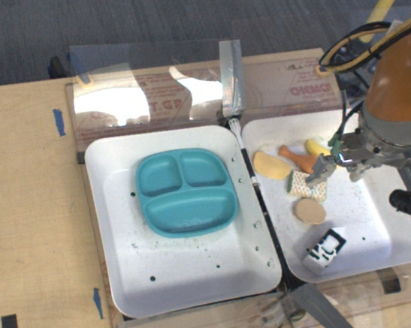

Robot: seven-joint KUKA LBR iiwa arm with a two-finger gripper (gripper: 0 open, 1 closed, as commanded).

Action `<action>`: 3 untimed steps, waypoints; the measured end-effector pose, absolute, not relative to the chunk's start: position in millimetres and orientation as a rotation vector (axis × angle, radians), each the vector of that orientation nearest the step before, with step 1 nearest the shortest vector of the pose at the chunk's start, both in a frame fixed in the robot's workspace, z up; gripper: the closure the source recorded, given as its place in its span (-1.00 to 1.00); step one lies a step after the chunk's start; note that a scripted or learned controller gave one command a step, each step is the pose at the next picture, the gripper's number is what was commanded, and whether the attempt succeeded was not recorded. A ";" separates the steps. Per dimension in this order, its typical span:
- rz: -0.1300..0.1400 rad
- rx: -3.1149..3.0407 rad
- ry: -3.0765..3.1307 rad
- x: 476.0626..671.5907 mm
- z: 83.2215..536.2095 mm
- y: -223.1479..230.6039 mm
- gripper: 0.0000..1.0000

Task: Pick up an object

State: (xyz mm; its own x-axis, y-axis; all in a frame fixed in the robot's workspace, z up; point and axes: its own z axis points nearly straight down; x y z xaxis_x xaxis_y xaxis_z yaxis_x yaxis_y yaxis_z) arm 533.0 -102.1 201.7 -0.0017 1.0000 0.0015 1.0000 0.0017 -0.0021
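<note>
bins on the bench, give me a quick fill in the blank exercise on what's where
1. The teal divided plate lies in the ____ bin.
2. The plate has ____ compartments.
3. The hand is over the ____ bin, among the toy food.
4. The black-and-white block lies nearest that bin's ____ edge.

Missing words: left; three; right; front

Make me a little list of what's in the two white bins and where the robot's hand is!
left bin: blue divided plate
right bin: yellow food piece, orange carrot-like piece, small yellow piece, tan round piece, patterned piece, black-and-white block
hand: low over the right bin, right beside the food pile
holding something: cannot tell
</note>
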 end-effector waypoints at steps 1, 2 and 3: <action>-0.019 -2.208 -2.258 594.6 96.5 -94.0 -1.00; -0.005 -1.957 -2.463 498.1 87.9 -101.7 -1.00; -0.007 -2.198 -2.253 538.3 87.7 -96.8 -1.00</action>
